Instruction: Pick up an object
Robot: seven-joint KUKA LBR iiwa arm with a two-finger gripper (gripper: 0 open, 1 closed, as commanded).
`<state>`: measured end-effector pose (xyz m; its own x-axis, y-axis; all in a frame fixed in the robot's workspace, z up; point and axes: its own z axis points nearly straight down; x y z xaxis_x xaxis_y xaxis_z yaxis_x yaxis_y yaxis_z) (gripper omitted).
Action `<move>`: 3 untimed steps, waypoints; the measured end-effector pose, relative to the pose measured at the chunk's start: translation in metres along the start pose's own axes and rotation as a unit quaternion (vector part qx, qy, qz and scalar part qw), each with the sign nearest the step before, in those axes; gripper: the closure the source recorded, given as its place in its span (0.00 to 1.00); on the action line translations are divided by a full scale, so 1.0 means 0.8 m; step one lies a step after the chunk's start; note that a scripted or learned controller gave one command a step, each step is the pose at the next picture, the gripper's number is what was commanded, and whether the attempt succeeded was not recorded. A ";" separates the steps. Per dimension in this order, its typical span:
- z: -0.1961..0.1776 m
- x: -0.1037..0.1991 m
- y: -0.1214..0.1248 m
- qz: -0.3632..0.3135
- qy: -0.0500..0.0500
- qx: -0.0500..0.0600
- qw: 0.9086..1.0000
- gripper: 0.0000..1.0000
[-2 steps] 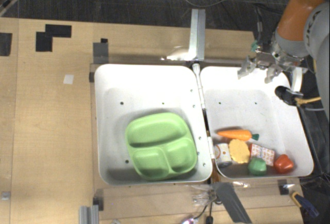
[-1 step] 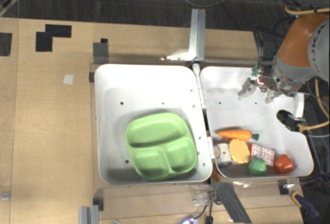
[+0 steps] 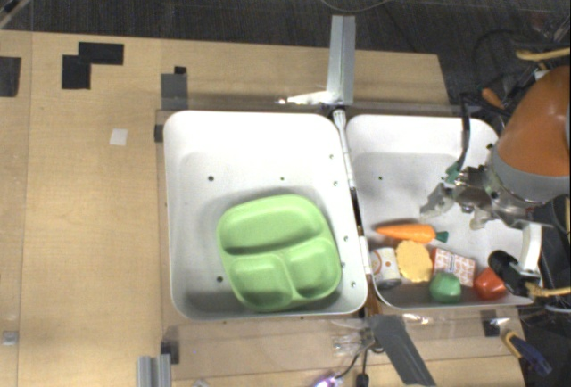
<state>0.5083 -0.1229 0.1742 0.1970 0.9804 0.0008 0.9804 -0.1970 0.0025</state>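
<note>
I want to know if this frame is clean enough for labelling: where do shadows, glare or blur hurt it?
Camera view: soft, even light; the green tray casts a faint shadow at its lower left on the left bin; bright glare washes out the right bin; the tool and the small items beside the carrot look soft, with details hard to read.

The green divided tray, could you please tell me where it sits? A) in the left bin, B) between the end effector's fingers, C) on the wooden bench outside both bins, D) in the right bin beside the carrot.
A: the green divided tray lies flat on the floor of the left bin, while the carrot lies in the right bin.
</note>
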 end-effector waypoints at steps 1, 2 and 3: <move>0.105 -0.006 -0.020 -0.004 0.000 -0.006 1.000 0.00; 0.106 -0.063 -0.009 0.119 0.001 -0.005 0.993 0.00; 0.038 -0.034 0.181 0.103 -0.001 -0.001 0.995 0.00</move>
<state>0.6447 -0.1782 0.1437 0.3942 0.9190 0.0003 0.9190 -0.3942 0.0049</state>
